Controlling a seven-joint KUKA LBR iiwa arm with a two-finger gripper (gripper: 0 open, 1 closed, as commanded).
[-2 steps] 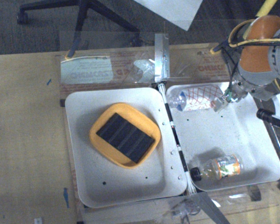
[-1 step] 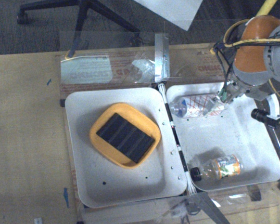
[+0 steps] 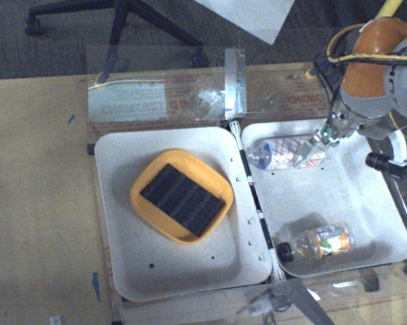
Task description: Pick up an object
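In the right bin a clear plastic bottle with a red-and-white label lies on its side at the far left corner, its blue cap end toward the divider. My gripper hangs low over the label end of that bottle, reaching in from the right under the orange-banded wrist. Whether it touches the bottle is unclear. A second clear bottle with an orange label and black cap lies near the front of the same bin. In the left bin rests a yellow-orange dish with a black ridged insert.
A metal bracket and taped clear sheeting stand behind the bins. A black knob on the arm sticks out over the right bin's right side. Bare wooden bench lies to the left.
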